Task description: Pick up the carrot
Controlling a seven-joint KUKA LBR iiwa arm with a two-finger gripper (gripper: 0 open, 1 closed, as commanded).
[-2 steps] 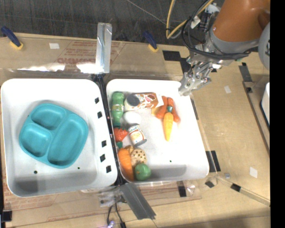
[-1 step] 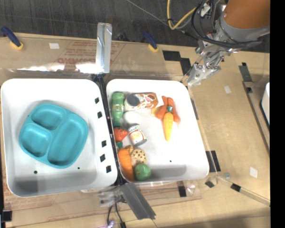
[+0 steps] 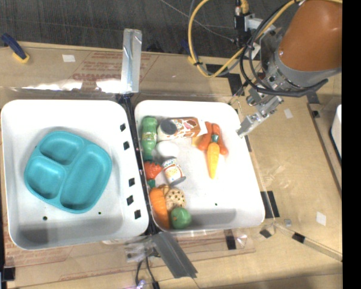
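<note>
End effector (image 3: 251,124) beside bin rim | carrot (image 3: 212,159) touching orange toy (image 3: 212,136)

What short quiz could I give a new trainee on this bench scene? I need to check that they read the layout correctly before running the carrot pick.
1. True or false: the carrot lies in the same bin as the teal divided plate.
2. Where is the tool? A) over the left bin; B) at the right bin's right rim, apart from the carrot; C) closed on the carrot.
3. Fill in: the green ball sits near the right bin's ____ edge.

Key: 1 false, it lies in the right bin; 2 B; 3 front (bottom of the view).
</note>
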